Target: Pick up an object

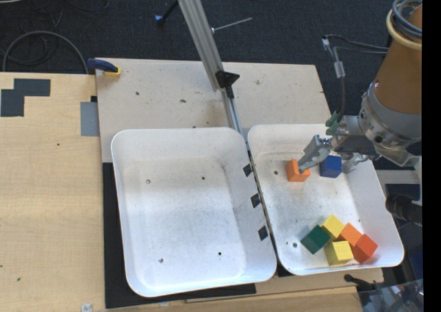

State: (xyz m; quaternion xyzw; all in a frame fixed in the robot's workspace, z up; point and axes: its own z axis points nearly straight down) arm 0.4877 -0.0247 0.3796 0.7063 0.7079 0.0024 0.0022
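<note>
Camera view, looking down at a slant: two shallow white bins sit side by side on the bench. The left bin point(186, 248) holds no blocks. The right bin point(386, 214) holds all the blocks.

Arm position: the grey arm point(400, 97) enters from the right, and its gripper point(325, 156) is low over the upper part of the right bin. One grey finger point(311, 154) slants down to the left, its tip next to the orange block point(298, 171). The blue block point(331, 166) lies just right of that finger, below the gripper body. Whether the blue block sits between the fingers, and how wide the fingers stand, cannot be determined from this angle.

Remaining blocks: a cluster lies near the lower right corner of the right bin, well apart from the gripper. It consists of a green block point(315, 240), a yellow block point(333, 225), a second yellow block point(338, 252), and two orange-red blocks point(358, 240).

Fixture: a metal rail point(207, 42) runs diagonally from the upper bench down to the gap between the bins.
</note>
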